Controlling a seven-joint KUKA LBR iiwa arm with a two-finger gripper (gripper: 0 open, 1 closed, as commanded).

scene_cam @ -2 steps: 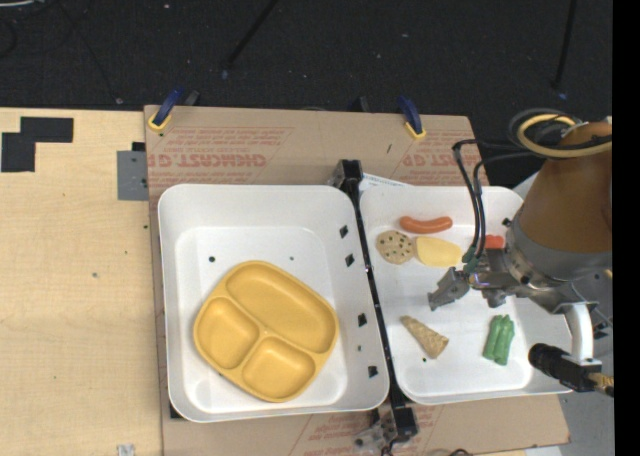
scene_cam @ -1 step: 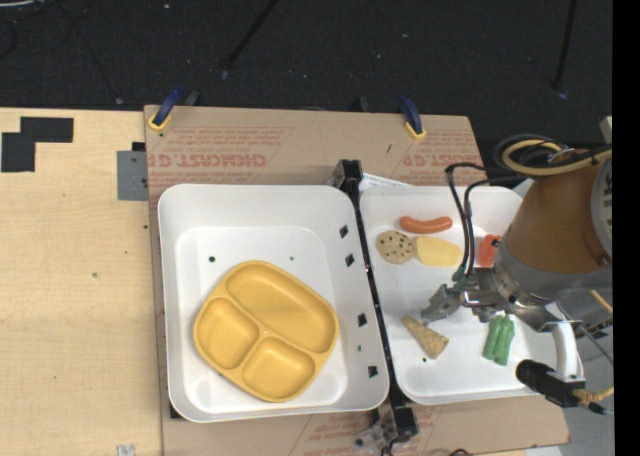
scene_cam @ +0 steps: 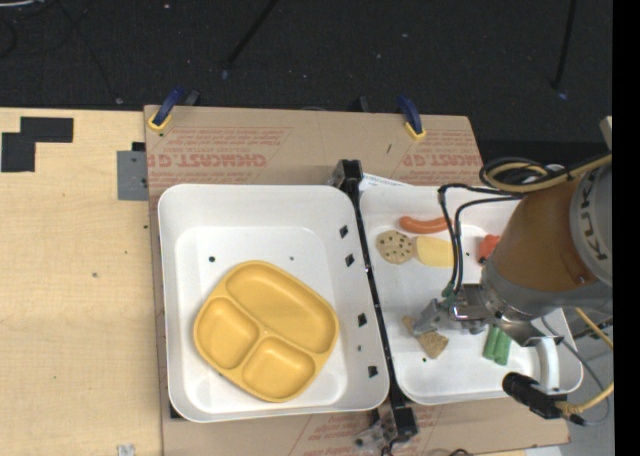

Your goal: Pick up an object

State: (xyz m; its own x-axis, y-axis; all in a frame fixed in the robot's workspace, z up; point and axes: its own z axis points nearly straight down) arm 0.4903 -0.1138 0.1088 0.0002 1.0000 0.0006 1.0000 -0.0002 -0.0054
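The right bin (scene_cam: 470,384) holds several small objects. A brown spotted cookie (scene_cam: 395,246) lies at its left, with a pale yellow piece (scene_cam: 435,252) beside it and an orange-red sausage (scene_cam: 424,225) just behind. A red piece (scene_cam: 488,244) peeks out by the arm. A small tan chunk (scene_cam: 433,344) lies near the bin's middle, and a green block (scene_cam: 497,345) sits to its right. My gripper (scene_cam: 432,319) is low in the right bin, just above the tan chunk and left of the green block. The arm's orange band (scene_cam: 540,244) hides part of the bin behind it.
The left bin (scene_cam: 190,234) holds a yellow three-compartment plate (scene_cam: 265,329). A black divider (scene_cam: 362,284) runs between the two bins. Black cables (scene_cam: 470,189) loop over the right bin's far edge. Two blue clamps (scene_cam: 410,116) pin the cardboard behind the bins.
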